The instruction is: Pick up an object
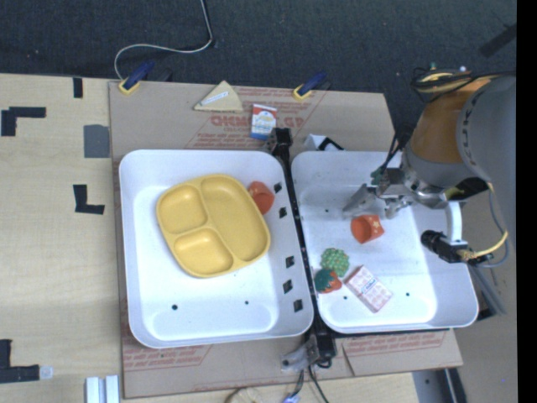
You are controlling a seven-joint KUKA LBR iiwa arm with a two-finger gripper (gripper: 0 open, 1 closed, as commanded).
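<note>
Small carton (263, 122), paper wedge (221, 97) on cardboard (168, 124).

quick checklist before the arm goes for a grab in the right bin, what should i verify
1. Tool is over the right bin: ok.
2. Red piece lies just below the tool, apart from other things: ok.
3. Something held in the tool: cannot tell.
4. Green piece and small box sit away from the red piece: ok.
5. Yellow plate is in the left bin, out of the path: ok.
</note>
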